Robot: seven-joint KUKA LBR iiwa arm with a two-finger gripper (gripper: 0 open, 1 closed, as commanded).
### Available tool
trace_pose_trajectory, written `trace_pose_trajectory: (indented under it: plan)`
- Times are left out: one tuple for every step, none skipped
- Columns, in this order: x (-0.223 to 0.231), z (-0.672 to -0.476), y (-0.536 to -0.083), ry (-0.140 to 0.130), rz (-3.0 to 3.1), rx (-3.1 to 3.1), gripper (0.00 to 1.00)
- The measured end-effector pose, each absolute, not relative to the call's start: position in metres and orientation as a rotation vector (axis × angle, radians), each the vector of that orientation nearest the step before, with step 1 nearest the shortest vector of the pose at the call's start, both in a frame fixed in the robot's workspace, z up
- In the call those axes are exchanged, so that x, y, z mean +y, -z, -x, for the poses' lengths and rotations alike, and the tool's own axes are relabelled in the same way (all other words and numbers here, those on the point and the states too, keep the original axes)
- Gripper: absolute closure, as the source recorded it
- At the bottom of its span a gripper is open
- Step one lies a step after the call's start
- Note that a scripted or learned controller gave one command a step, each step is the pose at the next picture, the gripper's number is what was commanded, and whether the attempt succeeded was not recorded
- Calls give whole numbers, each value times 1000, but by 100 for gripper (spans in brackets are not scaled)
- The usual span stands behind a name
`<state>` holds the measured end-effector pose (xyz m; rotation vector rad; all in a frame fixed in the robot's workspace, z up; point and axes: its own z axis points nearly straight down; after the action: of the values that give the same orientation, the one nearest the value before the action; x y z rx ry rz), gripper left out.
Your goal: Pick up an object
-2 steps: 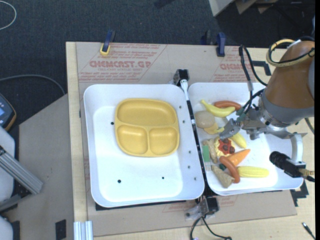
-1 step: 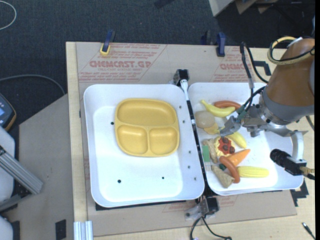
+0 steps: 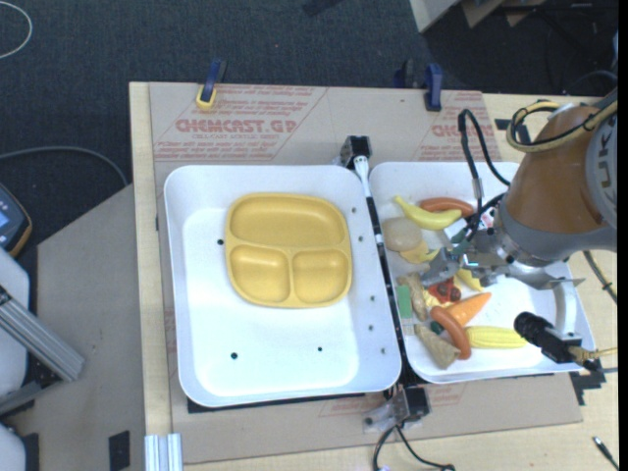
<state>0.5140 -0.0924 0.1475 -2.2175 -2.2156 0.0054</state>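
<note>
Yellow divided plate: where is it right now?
The yellow divided plate lies in the left bin, toward its far half, well apart from the toy food and the gripper in the right bin.

Dk carpet floor [image 3: 147, 27], cardboard-topped bench [image 3: 294, 116]

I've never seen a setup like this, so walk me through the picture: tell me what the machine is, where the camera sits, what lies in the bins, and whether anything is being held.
One camera looks down at a slant on a bench with two shallow white bins. The left bin holds a yellow divided plate. The right bin holds a heap of toy food: a yellow banana, an orange carrot, a corn cob and other small pieces. The grey and orange machine reaching in from the right is a robot arm. Its hand is down among the toy food. The picture cannot show whether it grips anything, so I would not call anything held.
</note>
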Motion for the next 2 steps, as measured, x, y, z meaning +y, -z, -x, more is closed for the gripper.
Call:
trace_pose_trajectory:
  plan:
    - [-92,-523,-92,3,2216,-2217,0]
    - [-91,-527,-91,11,2222,-2222,0]
